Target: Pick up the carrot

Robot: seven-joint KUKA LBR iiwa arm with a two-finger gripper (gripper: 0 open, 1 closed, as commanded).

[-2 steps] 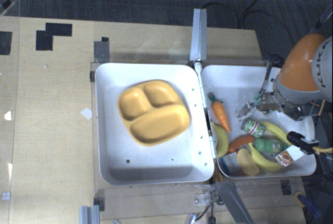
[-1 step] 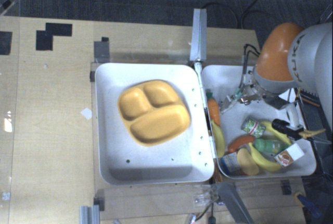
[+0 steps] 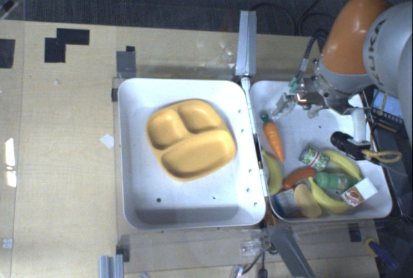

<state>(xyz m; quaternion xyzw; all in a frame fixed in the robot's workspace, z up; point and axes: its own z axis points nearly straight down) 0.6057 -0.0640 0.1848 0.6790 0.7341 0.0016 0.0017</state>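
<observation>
While your claw (image 3: 282, 107) hovers open and empty at the right bin's (image 3: 382, 209) upper left, the carrot (image 3: 274, 140) lies just below it.

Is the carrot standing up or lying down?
Lying down. The carrot rests flat in the right bin, green top pointing toward the claw, orange tip toward the bananas.

I see an orange carrot (image 3: 273, 139) with a green top, yellow bananas (image 3: 330, 198), a yellow sectioned tray (image 3: 191, 139), white bins (image 3: 129, 160), and an orange-banded grey arm (image 3: 361, 38).
</observation>
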